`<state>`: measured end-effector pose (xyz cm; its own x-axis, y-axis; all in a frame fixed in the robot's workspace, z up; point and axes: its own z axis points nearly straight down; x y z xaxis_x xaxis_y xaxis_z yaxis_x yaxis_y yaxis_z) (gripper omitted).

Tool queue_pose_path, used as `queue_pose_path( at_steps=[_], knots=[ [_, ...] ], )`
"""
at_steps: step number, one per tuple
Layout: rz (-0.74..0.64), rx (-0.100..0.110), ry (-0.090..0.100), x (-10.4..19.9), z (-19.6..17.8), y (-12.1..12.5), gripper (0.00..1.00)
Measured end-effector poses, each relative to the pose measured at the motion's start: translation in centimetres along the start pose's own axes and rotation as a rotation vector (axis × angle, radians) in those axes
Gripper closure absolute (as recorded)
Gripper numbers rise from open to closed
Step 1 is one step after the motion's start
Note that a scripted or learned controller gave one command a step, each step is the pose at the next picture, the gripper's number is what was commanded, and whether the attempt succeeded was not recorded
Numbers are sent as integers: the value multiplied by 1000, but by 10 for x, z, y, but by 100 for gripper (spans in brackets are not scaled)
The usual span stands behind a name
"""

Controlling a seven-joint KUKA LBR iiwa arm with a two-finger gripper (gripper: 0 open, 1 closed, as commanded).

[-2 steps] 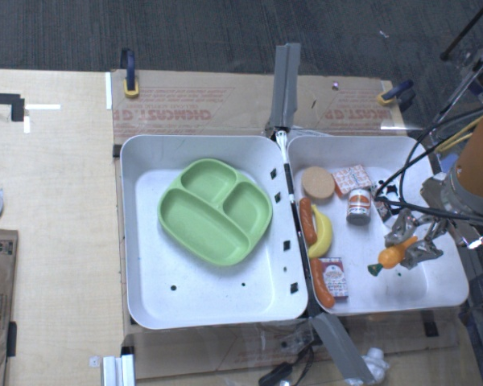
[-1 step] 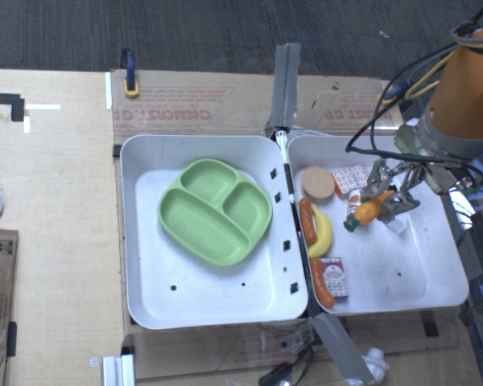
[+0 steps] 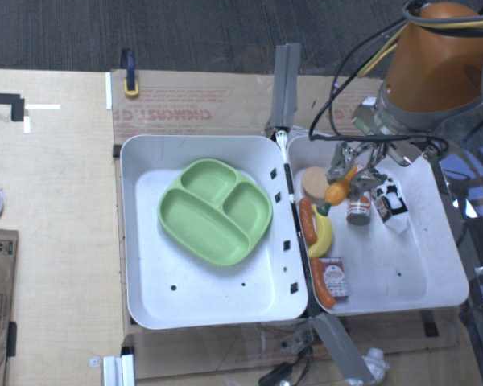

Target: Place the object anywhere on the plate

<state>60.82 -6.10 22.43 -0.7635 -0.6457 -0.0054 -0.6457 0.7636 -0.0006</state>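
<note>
A green divided plate (image 3: 216, 211) lies in the left white bin (image 3: 145, 240), with nothing on it. My gripper (image 3: 352, 166) hangs over the back left part of the right bin (image 3: 419, 272), under the orange wrist band. An orange toy carrot (image 3: 338, 190) with a green top tilts up from the pile, and its thin end sits between my fingers, which are shut on it. The carrot is still over the right bin, about a hand's width to the right of the plate.
The right bin also holds a tan round piece (image 3: 314, 182), a hot dog (image 3: 307, 217), a banana (image 3: 323, 233), a small red box (image 3: 332, 279), a can (image 3: 358, 210) and a white and black packet (image 3: 391, 203). A raised divider (image 3: 288, 207) separates the bins.
</note>
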Motion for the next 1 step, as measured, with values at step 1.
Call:
queue_pose_path(
  at_steps=[1],
  knots=[
    [-109, -2, 2, -35, 19, 50, 100]
  ],
)
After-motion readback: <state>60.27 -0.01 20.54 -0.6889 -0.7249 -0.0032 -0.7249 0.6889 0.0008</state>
